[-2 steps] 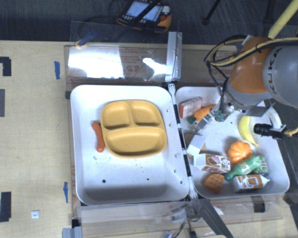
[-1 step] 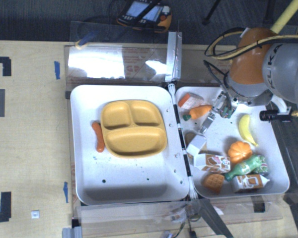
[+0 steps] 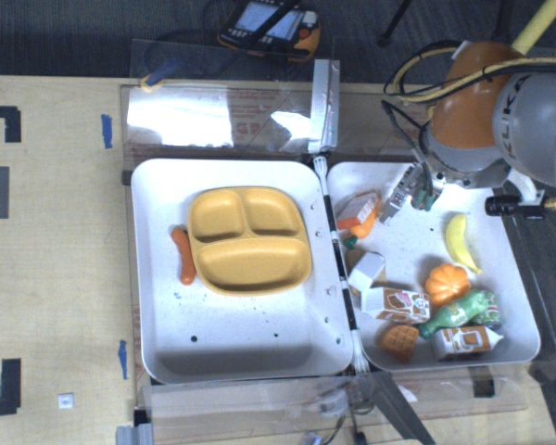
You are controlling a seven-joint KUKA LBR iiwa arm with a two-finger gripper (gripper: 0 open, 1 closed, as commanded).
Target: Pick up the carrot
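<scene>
The carrot (image 3: pixel 360 213), orange with a green top, lies in the right bin (image 3: pixel 519 276) close to its left wall, near the far corner. My gripper (image 3: pixel 400 197) hangs just to the right of the carrot, its tip right at the carrot's right end. The view is too coarse to tell whether it touches or holds the carrot. The grey arm with its orange band reaches in from the upper right.
The right bin also holds a banana (image 3: pixel 459 241), a small orange pumpkin (image 3: pixel 447 283), a green vegetable (image 3: pixel 459 313), a white box (image 3: pixel 366 269), two small cartons (image 3: pixel 398 299) and a waffle (image 3: pixel 398 339). In the left bin (image 3: pixel 167 341) sit a yellow divided plate (image 3: pixel 248 239) and a sausage (image 3: pixel 183 254).
</scene>
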